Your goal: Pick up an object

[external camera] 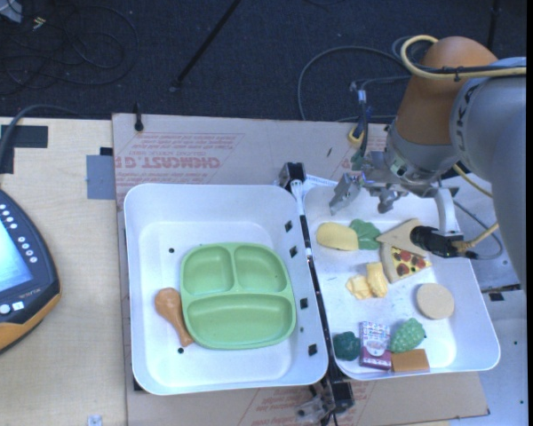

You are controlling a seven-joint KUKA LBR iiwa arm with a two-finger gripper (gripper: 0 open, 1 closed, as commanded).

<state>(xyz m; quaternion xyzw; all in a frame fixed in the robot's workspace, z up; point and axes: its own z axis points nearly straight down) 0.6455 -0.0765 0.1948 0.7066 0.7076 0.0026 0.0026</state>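
**Camera view: claw poised over the right bin's far edge**

Camera view: the claw (366,193) is seen spread open with nothing between its fingers, above the far end of the right bin (480,344). Just below it a yellow lemon-shaped piece (337,236) is touched by a green leafy piece (366,232). A pizza slice (405,256), a yellow cheese chunk (368,281), a round tan cookie (435,301), a small purple carton (374,343) and an orange block (409,360) are scattered nearer. In the left bin (151,211) a green divided plate (237,295) is laid beside an orange drumstick (172,311).
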